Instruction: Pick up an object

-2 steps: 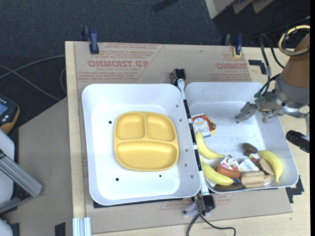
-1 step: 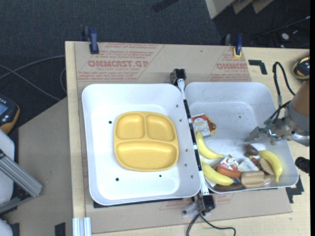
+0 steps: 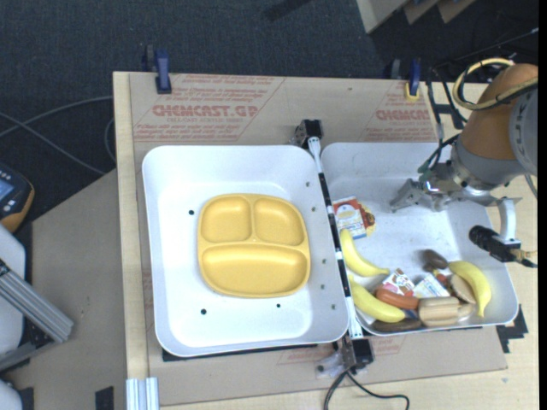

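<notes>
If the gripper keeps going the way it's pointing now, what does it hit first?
The gripper points left and down over the right bin. Straight on, it probably meets bare bin floor first, just short of the snack packet; depth is hard to judge.

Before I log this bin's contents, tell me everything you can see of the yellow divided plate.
The yellow divided plate is a rounded rectangular tray that looks like matte plastic. It has three compartments: two smaller ones along the far side, one wide one along the near side, all bare. It lies flat and upright near the middle of the left white bin, resting on the floor, clear of the walls. Nothing else touches it.
</notes>
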### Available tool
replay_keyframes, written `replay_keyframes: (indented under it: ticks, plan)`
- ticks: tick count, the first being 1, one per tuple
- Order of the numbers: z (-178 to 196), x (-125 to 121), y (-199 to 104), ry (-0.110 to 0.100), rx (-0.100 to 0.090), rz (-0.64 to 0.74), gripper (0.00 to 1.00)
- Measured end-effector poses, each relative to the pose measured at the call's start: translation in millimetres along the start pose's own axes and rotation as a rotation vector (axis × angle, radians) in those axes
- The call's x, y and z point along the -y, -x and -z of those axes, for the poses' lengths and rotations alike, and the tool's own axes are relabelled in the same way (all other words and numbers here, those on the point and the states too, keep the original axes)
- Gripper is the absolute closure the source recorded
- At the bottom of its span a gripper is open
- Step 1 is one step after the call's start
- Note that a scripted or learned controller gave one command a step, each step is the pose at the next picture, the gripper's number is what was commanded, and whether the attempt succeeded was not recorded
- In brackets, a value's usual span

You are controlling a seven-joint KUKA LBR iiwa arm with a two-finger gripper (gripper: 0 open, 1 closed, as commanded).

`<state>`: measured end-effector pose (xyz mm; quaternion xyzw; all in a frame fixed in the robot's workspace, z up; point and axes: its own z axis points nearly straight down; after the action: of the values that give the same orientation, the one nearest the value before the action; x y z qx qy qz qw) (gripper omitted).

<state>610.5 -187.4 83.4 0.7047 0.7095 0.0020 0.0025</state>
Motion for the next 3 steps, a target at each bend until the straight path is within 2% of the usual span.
replay_keyframes:
  ticks: [1, 2, 3]
  plan:
    - [1, 59, -36, -0.013, -0.005, -0.007, 0.0]
    - [2, 136, 30, -0.012, -0.002, -0.015, 0.0]
    - [2, 56, 19, 0.0, 0.002, -0.002, 0.0]
